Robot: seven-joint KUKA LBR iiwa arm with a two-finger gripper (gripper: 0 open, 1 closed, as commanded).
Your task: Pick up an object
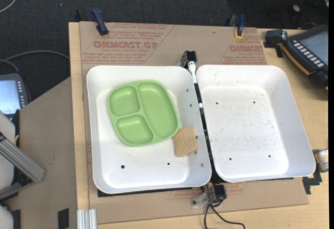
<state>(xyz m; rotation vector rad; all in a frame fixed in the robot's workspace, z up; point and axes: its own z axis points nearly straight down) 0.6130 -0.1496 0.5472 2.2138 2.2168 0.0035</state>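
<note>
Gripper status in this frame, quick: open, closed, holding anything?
Gripper: cannot be told from this frame. The green plate and tan sponge piece lie in the left bin, ungrasped.

Two bins side by side on the worktop [78, 118], divided plate [143, 113] in left bin [104, 170], sponge piece [185, 142] touching plate's near-right edge, right bin [282, 118] alongside

Left bin [99, 134] holds a green 3-compartment plate [143, 112] touching a tan piece [185, 141].

A small pale grey piece [323, 159] at the right edge, possibly the arm's, too small to tell
</note>
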